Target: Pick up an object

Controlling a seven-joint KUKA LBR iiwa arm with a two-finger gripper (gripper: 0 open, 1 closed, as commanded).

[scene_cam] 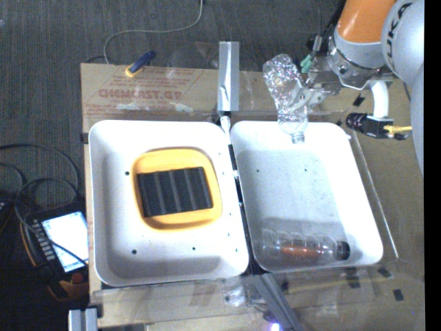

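Note:
A crumpled clear plastic bottle point(284, 92) hangs neck-down over the far rim of the right bin point(358, 185). My gripper point(305, 95) reaches in from the upper right and is shut on the bottle's right side, so the bottle is off the bin floor. A second clear bottle point(303, 248) with an orange tint inside and a dark cap lies on its side along the near wall of the right bin. In the left bin point(110, 205) rests a yellow-orange tray-like object point(178, 188) with a black ribbed insert.
A cardboard sheet point(151, 92) lies behind the bins with a blue and yellow tool point(140, 63) on it. A metal post point(228, 78) stands between the bins at the back. Cables and a small device point(58, 236) sit at the left.

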